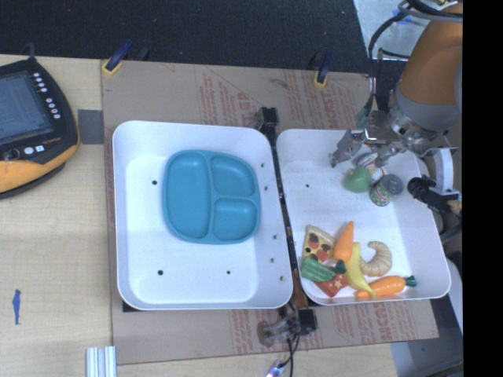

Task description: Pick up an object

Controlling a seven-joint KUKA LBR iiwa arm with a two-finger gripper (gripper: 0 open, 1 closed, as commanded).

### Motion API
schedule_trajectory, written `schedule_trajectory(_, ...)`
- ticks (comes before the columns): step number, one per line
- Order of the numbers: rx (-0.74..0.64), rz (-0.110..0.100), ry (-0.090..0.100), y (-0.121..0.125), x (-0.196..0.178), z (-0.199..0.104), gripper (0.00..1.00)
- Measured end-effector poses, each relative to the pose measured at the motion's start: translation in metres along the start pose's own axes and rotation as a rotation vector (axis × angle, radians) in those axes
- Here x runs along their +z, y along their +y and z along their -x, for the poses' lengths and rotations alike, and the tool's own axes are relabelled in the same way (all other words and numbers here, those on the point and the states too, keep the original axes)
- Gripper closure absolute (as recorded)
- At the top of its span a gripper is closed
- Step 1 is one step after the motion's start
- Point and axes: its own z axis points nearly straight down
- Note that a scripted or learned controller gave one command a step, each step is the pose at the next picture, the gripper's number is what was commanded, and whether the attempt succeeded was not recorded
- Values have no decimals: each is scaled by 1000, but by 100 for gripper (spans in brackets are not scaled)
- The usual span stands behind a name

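2 white bins (126,210), 1 blue tray (211,195), 2 carrots (344,242), 1 banana (357,269), 1 pizza slice (317,244).

Green round toy (357,181) beside a small grey can (384,189), right bin's (314,144) far part

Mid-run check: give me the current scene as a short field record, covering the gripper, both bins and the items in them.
gripper: low over the far part of the right bin, just above the green round toy
left bin: holds a blue divided plate
right bin: holds the toys
near gripper: green round toy, small can
near corner pile: pizza slice, two carrots, banana, croissant
grasp: none confirmed
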Motion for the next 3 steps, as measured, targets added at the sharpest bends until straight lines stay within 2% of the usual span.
schedule_trajectory(1,0,-1,-2,-69,54,52,0)
schedule_trajectory(2,0,0,0,-130,126,72,0)
schedule_trajectory(3,-6,2,-3,-129,115,73,100)
